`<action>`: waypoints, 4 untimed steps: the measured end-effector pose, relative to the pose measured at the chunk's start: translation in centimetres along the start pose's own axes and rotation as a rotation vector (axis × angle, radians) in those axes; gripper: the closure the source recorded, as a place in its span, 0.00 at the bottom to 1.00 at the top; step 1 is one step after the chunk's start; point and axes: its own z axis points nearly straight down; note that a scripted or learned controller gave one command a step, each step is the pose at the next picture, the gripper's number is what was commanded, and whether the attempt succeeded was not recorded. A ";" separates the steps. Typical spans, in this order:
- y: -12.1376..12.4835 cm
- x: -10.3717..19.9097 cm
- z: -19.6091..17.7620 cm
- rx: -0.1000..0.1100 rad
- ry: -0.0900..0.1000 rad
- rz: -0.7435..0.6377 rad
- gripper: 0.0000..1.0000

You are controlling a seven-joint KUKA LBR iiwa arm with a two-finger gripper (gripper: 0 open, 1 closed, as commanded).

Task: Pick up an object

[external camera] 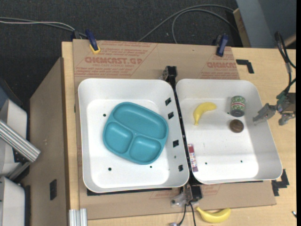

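The right bin [263, 159] holds a yellow banana [203, 111], a small can with a green label [237, 106] standing upright, and a brown round object [236, 125]. A teal divided plate [135, 132] lies in the left bin [89, 159]. My gripper [272, 118] hangs over the right rim of the right bin, to the right of the can and the brown object and apart from both. Its two grey fingers are spread open with nothing between them.
A second banana [215, 214] lies on the bench in front of the bins. A narrow red and white strip [191, 155] sits at the right bin's left wall. Clamps [92, 41] hold the cardboard at the back, and cables run behind.
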 end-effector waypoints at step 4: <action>0.2 -0.2 15.5 -0.006 0.000 -0.004 0.00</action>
